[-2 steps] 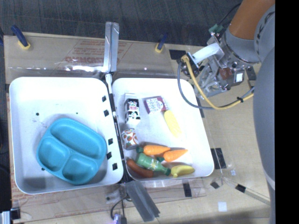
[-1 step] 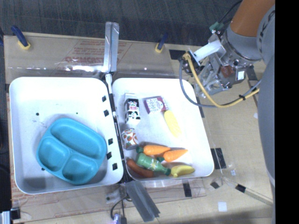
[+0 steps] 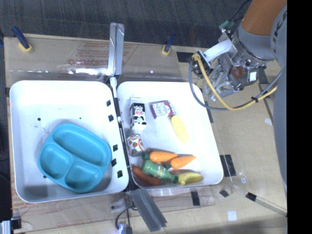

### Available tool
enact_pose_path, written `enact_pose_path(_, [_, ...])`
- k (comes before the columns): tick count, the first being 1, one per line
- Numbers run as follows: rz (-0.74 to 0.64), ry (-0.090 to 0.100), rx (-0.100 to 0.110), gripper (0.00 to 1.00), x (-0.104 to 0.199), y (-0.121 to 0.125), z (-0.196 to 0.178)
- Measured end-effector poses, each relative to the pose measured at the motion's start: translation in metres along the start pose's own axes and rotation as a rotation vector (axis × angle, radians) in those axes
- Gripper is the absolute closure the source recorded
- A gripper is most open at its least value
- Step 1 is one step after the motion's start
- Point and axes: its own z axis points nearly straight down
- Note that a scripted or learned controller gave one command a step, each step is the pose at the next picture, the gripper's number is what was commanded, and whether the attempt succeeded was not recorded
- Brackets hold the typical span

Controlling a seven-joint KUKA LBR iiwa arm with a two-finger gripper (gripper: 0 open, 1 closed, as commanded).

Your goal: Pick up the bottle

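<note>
Item: small green plastic toy bottle (image 3: pixel 157 170), lying on its side low in the right-hand shallow white bin (image 3: pixel 207 130), lower centre of the frame, wedged in a cluster of toy food: two orange plastic carrots (image 3: pixel 171 159) just above it, a dark red sausage-shaped piece (image 3: pixel 145 178) touching it below, a yellow-green pepper-like piece (image 3: pixel 190 178) at its right end. Handling, by judgement: light, rigid hollow plastic, smooth and rounded, so apt to roll or slip from a pinch; not fragile. Best hold: across the narrow width of the body at mid-length, fingers set crosswise to its long axis; neighbours crowd both sides, leaving little room for the fingers. Gripper (image 3: pixel 219 79): upper right of the frame, above the bench outside the bin's far right corner, well apart from the bottle, amid yellow cabling; finger spread cannot be told. Other contents: small milk carton with cow print (image 3: pixel 138 114), purple-brown packet (image 3: pixel 161 109), pale yellow oblong piece (image 3: pixel 179 128), small printed can (image 3: pixel 134 144). Left white bin (image 3: pixel 24 96): blue plastic divided plate (image 3: pixel 74 156)
</note>
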Motion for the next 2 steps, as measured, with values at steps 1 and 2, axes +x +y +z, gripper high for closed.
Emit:
enact_pose_path(1, [-0.011, -0.004, 0.002, 1.0, 0.001, -0.0022, -0.0086])
enact_pose_path(2, [-0.02, -0.007, 0.004, 1.0, 0.002, -0.0039, -0.0173])
